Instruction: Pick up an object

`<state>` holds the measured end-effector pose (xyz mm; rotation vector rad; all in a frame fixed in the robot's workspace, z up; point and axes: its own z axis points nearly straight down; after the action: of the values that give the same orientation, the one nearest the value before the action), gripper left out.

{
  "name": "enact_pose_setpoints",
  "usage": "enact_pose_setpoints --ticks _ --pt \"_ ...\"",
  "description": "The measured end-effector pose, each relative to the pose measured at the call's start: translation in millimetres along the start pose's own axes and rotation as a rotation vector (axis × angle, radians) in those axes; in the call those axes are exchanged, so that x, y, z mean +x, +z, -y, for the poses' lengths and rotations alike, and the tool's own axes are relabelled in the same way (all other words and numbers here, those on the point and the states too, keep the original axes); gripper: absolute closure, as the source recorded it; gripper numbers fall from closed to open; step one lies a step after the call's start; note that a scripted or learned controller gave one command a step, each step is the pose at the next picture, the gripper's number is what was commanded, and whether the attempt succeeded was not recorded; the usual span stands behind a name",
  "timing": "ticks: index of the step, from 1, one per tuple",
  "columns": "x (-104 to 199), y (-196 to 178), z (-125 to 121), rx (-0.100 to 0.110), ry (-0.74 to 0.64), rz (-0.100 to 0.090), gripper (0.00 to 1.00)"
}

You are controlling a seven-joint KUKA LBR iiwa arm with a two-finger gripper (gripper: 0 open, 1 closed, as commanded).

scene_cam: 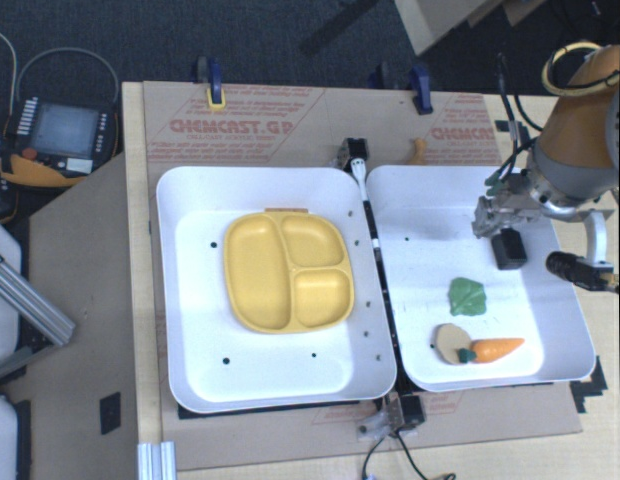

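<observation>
You're looking down on the worktop [140, 268] now, with both white bins side by side. In your left bin [180, 298] sits a yellow divided plate [288, 271], three compartments, lying flat near the middle.

Over to the right bin [420, 198], where the action is. The arm [580, 128] comes in from the right, and its gripper [507, 243] hangs over the upper right part of that bin, a dark block at its tip pointing down toward the bin floor. Whether the jaws are open or closed, you can't tell from this angle (the wrist hardware covers them), and nothing shows between them.

The candidates for picking all lie in the nearer half of the right bin. A green leafy piece [467, 296] sits just below the gripper, apart from it. Nearer the front edge, a round tan piece [450, 342] rests touching an orange carrot [498, 349], which lies on its side with its green end against the tan piece and its tip pointing right.
</observation>
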<state>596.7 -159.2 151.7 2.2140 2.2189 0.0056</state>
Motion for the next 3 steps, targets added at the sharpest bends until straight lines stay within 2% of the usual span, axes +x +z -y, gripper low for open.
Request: enact_pose_setpoints --ticks 2,3 --pt "12 -95 -1 0.000 0.000 0.000 1.00" --pt "69 -100 -4 0.006 -0.004 -0.004 1.00"
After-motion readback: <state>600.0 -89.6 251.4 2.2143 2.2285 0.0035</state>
